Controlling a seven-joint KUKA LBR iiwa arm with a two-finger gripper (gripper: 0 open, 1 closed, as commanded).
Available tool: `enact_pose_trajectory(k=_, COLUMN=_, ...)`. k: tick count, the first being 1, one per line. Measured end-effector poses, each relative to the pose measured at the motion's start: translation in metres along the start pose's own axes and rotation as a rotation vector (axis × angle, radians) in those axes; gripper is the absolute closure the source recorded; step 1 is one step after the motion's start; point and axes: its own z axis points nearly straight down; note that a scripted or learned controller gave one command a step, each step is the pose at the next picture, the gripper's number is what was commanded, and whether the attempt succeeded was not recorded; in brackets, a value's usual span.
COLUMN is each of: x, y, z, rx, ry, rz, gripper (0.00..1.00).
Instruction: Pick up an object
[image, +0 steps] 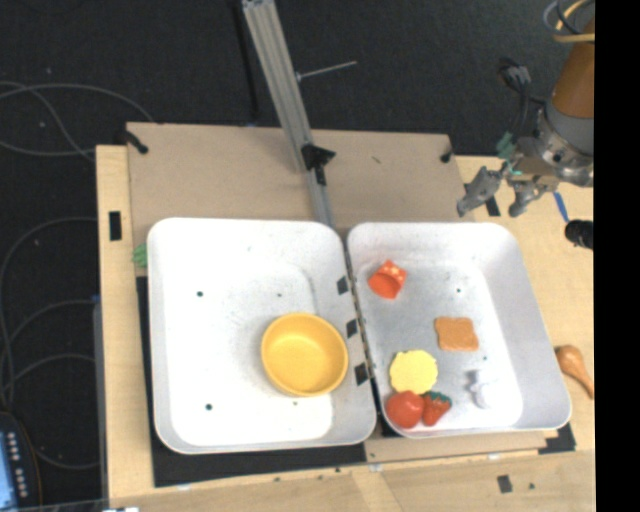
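Note:
My gripper (497, 200) hangs above the bench just beyond the far right corner of the right bin (510, 255), its two fingers spread open with nothing between them. In the right bin lie an orange-red toy (386, 280), a tan square piece (456, 333), a yellow flower-shaped piece (413, 371), a red tomato (404, 409) with a strawberry (436, 408) next to it, and a small grey-white object (477, 388). A yellow bowl (303, 353) sits in the left bin (200, 270).
A metal pole (290, 105) rises from the back, ending at the bins' shared edge. An orange-brown object (573, 365) lies on the bench right of the right bin. Cables trail over the dark floor at left.

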Motion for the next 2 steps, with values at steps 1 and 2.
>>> enact_pose_trajectory(k=1, x=-0.001, y=0.0, z=0.0, rx=0.001, ry=-0.002, rz=0.0, gripper=0.0)
enact_pose_trajectory(k=2, x=-0.006, y=0.004, z=0.057, rx=0.001, ry=-0.003, rz=0.003, gripper=0.0)
